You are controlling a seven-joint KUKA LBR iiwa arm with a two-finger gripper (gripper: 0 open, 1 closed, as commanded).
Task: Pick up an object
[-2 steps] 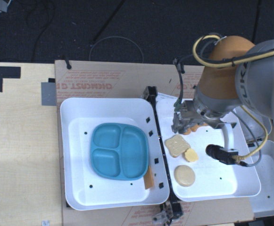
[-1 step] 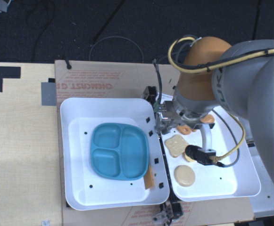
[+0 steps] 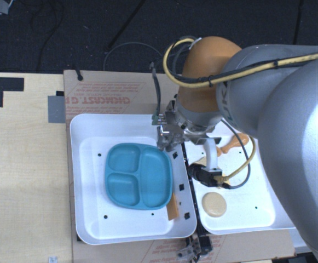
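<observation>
Cardboard (image 3: 109, 95) under white bins (image 3: 126, 232), blue plate (image 3: 148, 174), pale wood bench (image 3: 22, 163), dark carpet (image 3: 93, 21)

Position: fixed above the bench (image 3: 22, 163)
Facing: downward, slanted, onto left bin (image 3: 74, 174) and right bin (image 3: 264, 212)
Nearness: close; arm (image 3: 279, 108) reaches in from right

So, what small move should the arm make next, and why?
Probably shift the hand a little toward the blue plate and lower it onto the plate's rim. The hand sits above the far right corner of the left bin, close to the plate's upper right edge, so the plate looks like the nearest thing to pick up.
</observation>
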